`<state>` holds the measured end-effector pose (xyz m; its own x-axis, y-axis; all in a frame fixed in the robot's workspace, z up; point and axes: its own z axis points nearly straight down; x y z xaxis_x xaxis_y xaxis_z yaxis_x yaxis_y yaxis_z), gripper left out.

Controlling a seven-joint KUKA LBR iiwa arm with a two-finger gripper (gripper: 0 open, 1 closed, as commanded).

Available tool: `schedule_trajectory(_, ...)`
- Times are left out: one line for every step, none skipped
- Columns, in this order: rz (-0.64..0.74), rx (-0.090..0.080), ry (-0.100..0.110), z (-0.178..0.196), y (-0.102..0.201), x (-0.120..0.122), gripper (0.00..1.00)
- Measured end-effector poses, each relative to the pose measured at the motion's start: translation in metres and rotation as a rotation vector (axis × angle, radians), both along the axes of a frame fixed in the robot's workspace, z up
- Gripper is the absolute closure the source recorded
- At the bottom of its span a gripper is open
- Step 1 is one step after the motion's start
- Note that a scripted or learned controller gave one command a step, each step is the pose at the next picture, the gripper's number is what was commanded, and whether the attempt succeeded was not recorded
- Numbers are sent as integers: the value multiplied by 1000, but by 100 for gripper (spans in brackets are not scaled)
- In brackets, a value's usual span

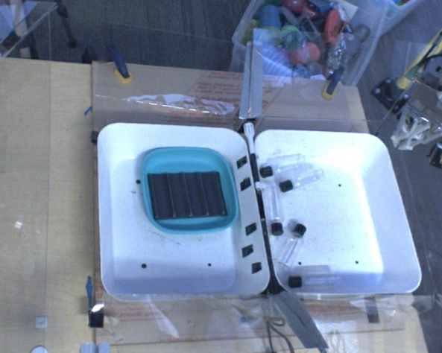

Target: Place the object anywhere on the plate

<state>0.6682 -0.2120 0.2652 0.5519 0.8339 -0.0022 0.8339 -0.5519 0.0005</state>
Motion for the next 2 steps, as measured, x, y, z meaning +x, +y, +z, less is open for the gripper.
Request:
schedule_trajectory(0, 0, 0, 0, 0, 0, 0)
schedule_trajectory(55, 2, 2, -5, -1, -1, 0)
